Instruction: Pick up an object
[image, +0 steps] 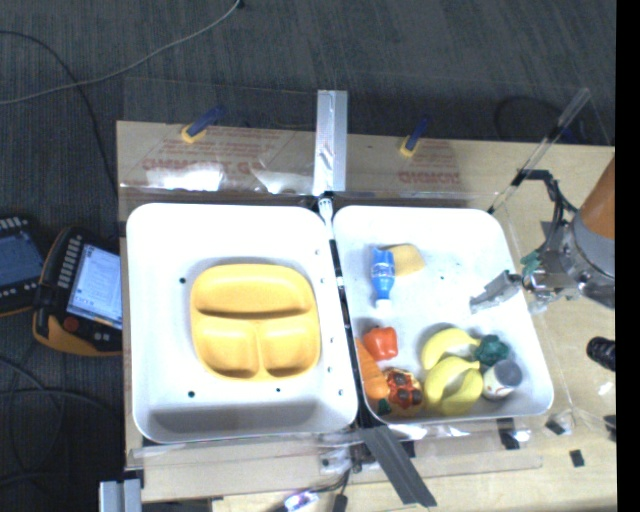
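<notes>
The right white bin (440, 215) holds several objects. A blue bottle (381, 273) lies beside a pale yellow piece (405, 258) near the back. A red pepper (380, 343) and a small printed orange item (400, 390) sit at the front left. Two yellow bananas (448, 370) lie at the front, with a dark green item (491, 351) and a grey round piece (505, 375) to their right. My gripper (495, 292) hangs over the bin's right side, above and behind the bananas and apart from them, with nothing visibly in it.
The left white bin (160, 250) holds a yellow compartment tray (256, 318). A metal post (331, 140) rises behind the seam between the bins. A handheld pendant (80, 295) lies on the floor at the far left. Bare bin floor (450, 285) lies under the gripper.
</notes>
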